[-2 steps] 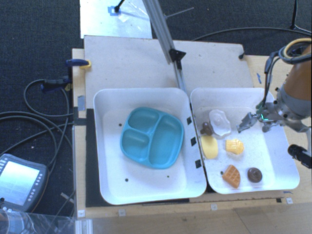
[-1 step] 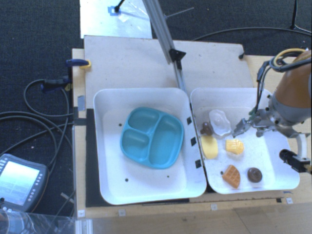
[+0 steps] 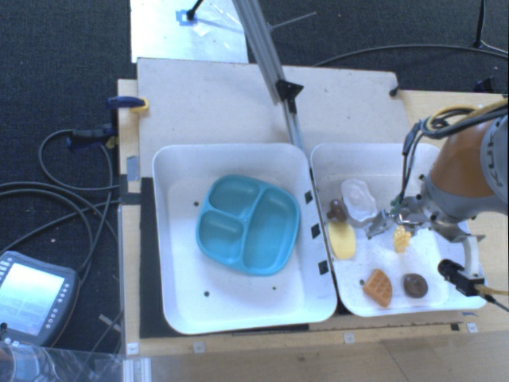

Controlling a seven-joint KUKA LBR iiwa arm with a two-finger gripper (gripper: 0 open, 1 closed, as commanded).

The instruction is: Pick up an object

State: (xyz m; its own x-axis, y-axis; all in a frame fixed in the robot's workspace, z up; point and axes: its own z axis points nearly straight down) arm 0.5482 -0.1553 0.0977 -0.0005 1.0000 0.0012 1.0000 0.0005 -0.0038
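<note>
Overhead, tool (image 3: 385,223) hangs near unlabelled clear cup (image 3: 358,199)

One fixed camera looks down slantwise on both bins (image 3: 167,213).

The arm (image 3: 465,173) is a rounded grey body with a broad orange band, yellow and black cables looping over its top, tapering to a small metallic tool (image 3: 391,220).
</note>
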